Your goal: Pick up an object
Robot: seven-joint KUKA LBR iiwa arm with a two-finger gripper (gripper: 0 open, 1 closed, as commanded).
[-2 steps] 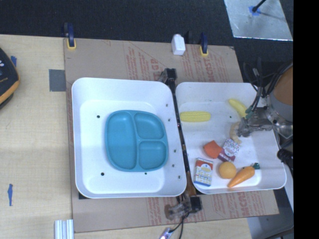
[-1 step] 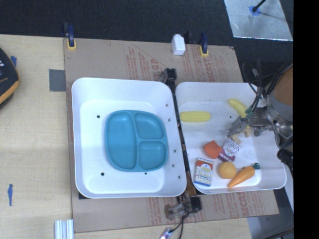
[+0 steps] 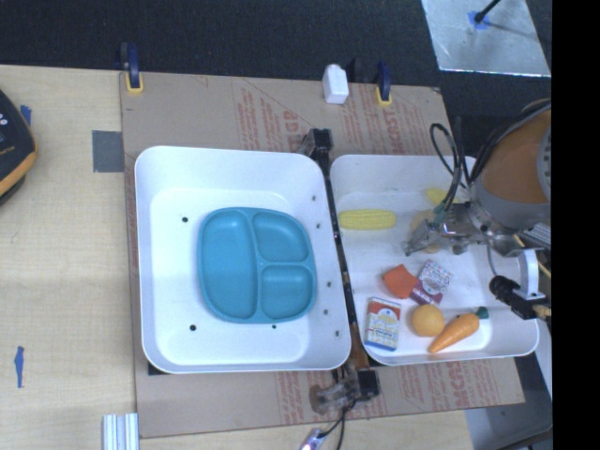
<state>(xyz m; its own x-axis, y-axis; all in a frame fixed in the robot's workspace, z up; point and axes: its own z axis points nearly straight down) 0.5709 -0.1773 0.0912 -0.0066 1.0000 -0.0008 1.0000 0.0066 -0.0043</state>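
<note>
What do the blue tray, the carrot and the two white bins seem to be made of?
Blue tray: likely moulded plastic, matte, with smooth rounded compartments.
Carrot: probably toy plastic, uniformly orange with a slight sheen.
White bins: apparently thin formed plastic, glossy, with rounded corners.

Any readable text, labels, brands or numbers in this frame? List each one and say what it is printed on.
No text reads clearly enough to quote.
Cardboard sheet under the bins: red print in diagonal lines, too blurred to read.
Small carton in the right bin: red and white label, print too small.
Silver wrapper beside the red block: markings illegible.
</note>
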